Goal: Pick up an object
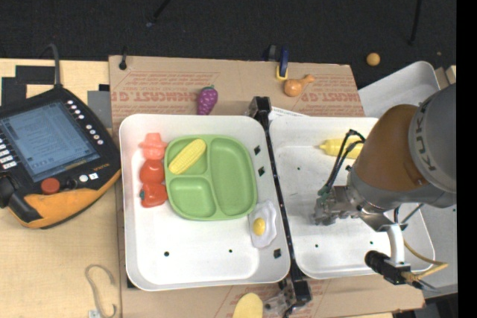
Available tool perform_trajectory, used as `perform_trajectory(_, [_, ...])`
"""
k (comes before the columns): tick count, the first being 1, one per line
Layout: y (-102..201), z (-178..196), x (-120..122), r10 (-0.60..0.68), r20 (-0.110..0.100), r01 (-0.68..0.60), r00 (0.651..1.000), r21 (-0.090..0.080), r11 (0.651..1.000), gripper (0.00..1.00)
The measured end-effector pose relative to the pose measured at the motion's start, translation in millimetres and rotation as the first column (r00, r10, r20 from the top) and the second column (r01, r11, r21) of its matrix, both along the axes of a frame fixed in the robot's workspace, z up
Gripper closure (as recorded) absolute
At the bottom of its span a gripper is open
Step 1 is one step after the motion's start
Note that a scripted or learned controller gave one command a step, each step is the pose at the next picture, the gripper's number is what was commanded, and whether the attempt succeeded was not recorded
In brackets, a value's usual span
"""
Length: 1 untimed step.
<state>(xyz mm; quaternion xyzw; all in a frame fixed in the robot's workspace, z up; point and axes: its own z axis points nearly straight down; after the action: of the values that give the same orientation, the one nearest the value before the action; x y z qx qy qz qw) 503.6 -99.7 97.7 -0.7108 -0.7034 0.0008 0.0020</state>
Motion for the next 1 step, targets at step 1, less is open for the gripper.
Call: perform_trajectory(1, [-7.1, 43.2, -0.8, 0.003, 0.005, -0.003, 1.0, -0.002, 1.0, 1.0])
